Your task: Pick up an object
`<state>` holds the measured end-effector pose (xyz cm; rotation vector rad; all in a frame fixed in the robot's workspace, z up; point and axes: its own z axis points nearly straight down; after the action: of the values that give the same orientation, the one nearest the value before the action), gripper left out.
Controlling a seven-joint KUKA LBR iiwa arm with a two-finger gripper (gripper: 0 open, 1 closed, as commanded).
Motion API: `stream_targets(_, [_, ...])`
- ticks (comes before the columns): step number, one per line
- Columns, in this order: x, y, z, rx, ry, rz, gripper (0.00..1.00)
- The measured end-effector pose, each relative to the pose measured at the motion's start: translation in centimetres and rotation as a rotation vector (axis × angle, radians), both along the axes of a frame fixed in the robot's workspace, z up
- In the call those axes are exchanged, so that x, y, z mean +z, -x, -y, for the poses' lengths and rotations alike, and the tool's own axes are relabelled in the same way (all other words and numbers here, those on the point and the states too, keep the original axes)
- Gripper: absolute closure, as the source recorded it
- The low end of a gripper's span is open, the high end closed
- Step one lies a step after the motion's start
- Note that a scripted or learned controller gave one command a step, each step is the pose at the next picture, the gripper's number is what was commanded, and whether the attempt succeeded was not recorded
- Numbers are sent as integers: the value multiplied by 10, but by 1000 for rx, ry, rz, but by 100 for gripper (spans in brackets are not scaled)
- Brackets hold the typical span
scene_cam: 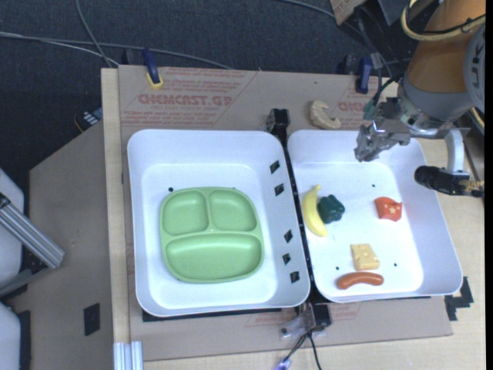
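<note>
Lowest in the frame, inside the right-hand white bin [431,272], a toy sausage [360,280] lies along the bin's bottom wall. Just above it sits a yellow wedge of toy cheese [364,255], close by but not clearly touching.

Higher up, toward the middle of that bin, a toy banana [312,212] lies upright in the frame near the bin's left wall, and a dark green piece that looks like toy broccoli [332,208] rests against its right side. Well to their right, near the right wall, lies a red toy tomato or strawberry [389,208]; which of the two it is cannot be told.

In the left white bin [146,230], a light green divided plate [211,233] with three compartments takes up the centre.

At the upper edge of the right bin the gripper [370,148] hangs above the bin's top portion, apart from all the toys, nothing between its fingers; whether they are spread or pressed together cannot be told. The grey arm with its orange band [447,33] rises to the upper right corner.

Beyond the bins, a small beige object [323,114] lies on the cardboard-coloured board [192,99].
</note>
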<state>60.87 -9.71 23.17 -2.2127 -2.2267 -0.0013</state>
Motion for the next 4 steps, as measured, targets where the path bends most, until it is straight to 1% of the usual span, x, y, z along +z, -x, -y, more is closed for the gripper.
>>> stream_targets(1, [-11,3,-54,-1,0,-2,100])
stream_targets(2, [-8,-8,-103,-1,1,3,100])
stream_targets(3, [-15,-1,-162,-2,1,-2,100])
stream_targets(4, [4,2,-189,-3,1,3,100])
